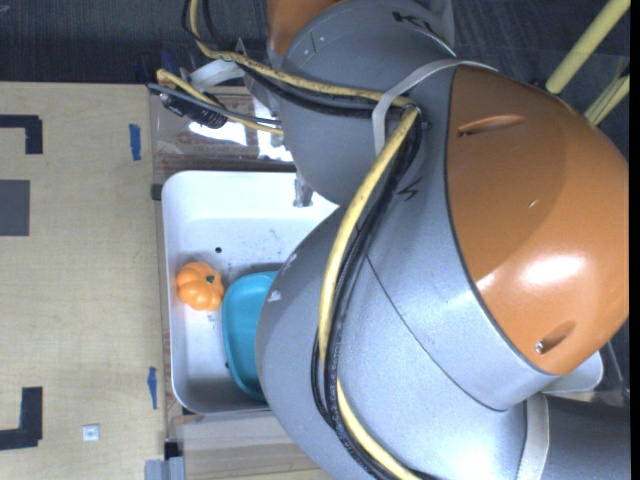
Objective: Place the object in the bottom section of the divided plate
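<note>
A small orange pumpkin [200, 286] lies in the white bin [215, 208], near the bin's left wall. Just right of it sits a teal divided plate [246, 330], and the pumpkin touches or nearly touches its rim. The arm's bulk covers most of the plate, so its sections cannot be made out. The grey arm with its orange band [530, 228] fills the right and middle of the camera view and hides the gripper.
Yellow and black cables [225, 63] run along the arm above the bin's far edge. A tan bench surface [75, 268] with black corner marks and blue tape bits lies left of the bin.
</note>
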Available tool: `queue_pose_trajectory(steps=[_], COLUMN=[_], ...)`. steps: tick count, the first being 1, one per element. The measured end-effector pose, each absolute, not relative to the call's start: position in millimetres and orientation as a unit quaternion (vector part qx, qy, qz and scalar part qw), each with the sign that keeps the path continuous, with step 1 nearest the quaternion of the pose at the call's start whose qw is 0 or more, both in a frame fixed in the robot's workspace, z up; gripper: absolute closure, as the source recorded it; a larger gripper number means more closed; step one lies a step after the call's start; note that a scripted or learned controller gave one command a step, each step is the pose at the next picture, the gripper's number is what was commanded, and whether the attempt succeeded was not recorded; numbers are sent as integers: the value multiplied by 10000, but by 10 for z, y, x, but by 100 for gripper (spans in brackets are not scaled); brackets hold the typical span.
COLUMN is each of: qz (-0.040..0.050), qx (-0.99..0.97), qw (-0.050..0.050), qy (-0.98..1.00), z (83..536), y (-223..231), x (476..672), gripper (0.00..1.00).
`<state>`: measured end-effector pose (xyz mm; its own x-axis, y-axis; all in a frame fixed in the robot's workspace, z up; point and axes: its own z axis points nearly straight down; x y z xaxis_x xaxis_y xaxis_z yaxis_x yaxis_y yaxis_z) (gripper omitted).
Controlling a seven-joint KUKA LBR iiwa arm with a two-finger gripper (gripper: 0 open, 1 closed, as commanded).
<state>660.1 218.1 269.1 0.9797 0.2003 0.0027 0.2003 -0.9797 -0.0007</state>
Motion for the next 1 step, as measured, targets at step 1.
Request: queue_pose_trajectory(steps=[1], qz=[40], qx=[-9926], qw=[-5], qy=[-1215], z=[1790], y=[2238], x=[6437], gripper=[0])
